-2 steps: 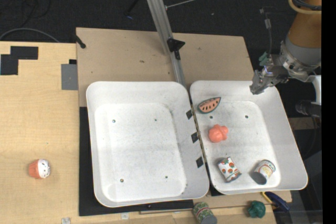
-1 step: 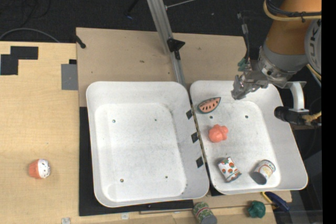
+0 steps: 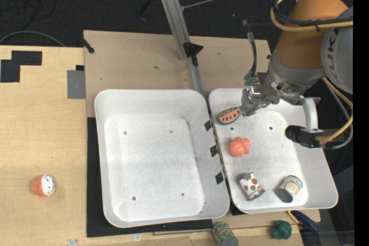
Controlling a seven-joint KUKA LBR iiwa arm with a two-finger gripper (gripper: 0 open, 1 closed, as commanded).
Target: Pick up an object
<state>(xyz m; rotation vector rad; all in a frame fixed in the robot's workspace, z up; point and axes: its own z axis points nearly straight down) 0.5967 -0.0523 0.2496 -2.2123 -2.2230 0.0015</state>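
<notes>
The pincer (image 3: 251,102), a dull grey metal piece under the arm's glossy orange band, sits low over the right bin (image 3: 311,201) near its 11 o'clock corner, and whether it is released or clenched cannot be told from this slanted view. Just at its 8 o'clock, touching or nearly so, lies a watermelon slice (image 3: 229,116), a flat half-moon with a red face and a green rind, resting by the bin's left wall. Toward the bin's middle sits a lumpy coral-orange object (image 3: 240,146) with a soft, rounded look. At 6 o'clock of that lies a small can (image 3: 251,186), white with red patterning, tipped on its side, and at the bin's 5 o'clock lies a second can (image 3: 288,188) with a pale label and a dark open end. The left bin (image 3: 106,102) is a shallow white plastic tray with rounded corners and a speckled floor. On the pale wood desk (image 3: 34,124) at its 8 o'clock sits a round orange and white ball (image 3: 43,185). A ribbed aluminium rail (image 3: 173,8) slants across the 12 o'clock side, and a green knobbly thing (image 3: 282,230) rests below the right bin's front rim.
</notes>
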